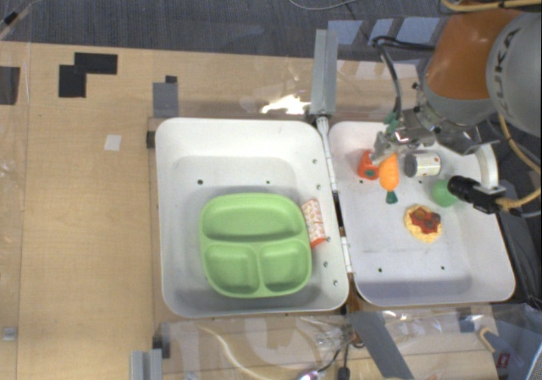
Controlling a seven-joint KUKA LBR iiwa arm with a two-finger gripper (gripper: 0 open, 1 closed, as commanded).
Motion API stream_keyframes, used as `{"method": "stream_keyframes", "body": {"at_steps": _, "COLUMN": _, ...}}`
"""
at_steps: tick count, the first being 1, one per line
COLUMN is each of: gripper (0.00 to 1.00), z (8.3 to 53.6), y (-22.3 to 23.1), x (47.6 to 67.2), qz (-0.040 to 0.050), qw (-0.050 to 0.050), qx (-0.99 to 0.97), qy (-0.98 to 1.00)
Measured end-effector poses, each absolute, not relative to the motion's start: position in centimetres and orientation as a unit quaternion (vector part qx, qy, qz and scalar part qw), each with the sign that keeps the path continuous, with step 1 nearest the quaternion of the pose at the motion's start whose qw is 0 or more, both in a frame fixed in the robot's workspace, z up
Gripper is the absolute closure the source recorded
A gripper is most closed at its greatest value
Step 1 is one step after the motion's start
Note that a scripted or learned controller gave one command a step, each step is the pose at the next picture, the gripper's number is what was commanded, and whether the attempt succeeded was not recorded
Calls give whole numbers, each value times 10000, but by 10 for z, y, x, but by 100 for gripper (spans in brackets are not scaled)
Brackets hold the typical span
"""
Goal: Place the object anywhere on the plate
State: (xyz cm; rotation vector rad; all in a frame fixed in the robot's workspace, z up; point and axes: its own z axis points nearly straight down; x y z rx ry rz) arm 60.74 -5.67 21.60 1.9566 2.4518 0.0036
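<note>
Basically, progress: I'm seeing nothing delivered yet; the whole carry and drop is still ahead, as far as I can judge.
plate [254,243]: green, three compartments, sitting in the left bin [182,201], and I'm finding no object lying on it.
beside plate: a small striped packet-like item [313,222] is lying just off the plate's right rim, on the bin floor, not on the plate.
gripper [391,150]: I'm watching it hang low over the far part of the right bin [474,277], right above the toy cluster.
jaws: I cannot tell how they are standing; the wrist body and cables are covering them from this slant.
object: I'm guessing the orange carrot-like toy [389,175] is the target, since it is sitting directly under the gripper; it is resting on the right bin floor as far as I can make out.
neighbours: a red-orange piece [367,167] is touching the carrot toy on its left; a silver can-like cylinder [423,165] is just to the right; a green round toy [443,193] and a pizza-like disc [424,223] are lying nearer the front.
hidden: whether anything is actually pinched is not readable for me; contact between tool and toy is being blocked by the arm [474,57].
cut off: the arm's upper links are running out of frame at the right.
left to do: secure the grasp, lift, cross over to the left bin, release over the plate.
</note>
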Motion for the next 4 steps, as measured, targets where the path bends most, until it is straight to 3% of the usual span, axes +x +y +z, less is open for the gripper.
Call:
{"method": "stream_keyframes", "body": {"at_steps": 1, "gripper": 100, "z": 185, "y": 9, "x": 571, "qz": 11, "qw": 13, "qx": 5381, "qy": 8429}}
{"method": "stream_keyframes", "body": {"at_steps": 2, "gripper": 100, "z": 186, "y": 27, "x": 580, "qz": 19, "qw": 24, "qx": 5181, "qy": 8553}}
{"method": "stream_keyframes", "body": {"at_steps": 3, "gripper": 0, "z": 186, "y": 27, "x": 580, "qz": 19, "qw": 24, "qx": 5182, "qy": 8552}}
{"method": "stream_keyframes", "body": {"at_steps": 4, "gripper": 0, "z": 187, "y": 104, "x": 638, "qz": 23, "qw": 32, "qx": 3800, "qy": 9250}}
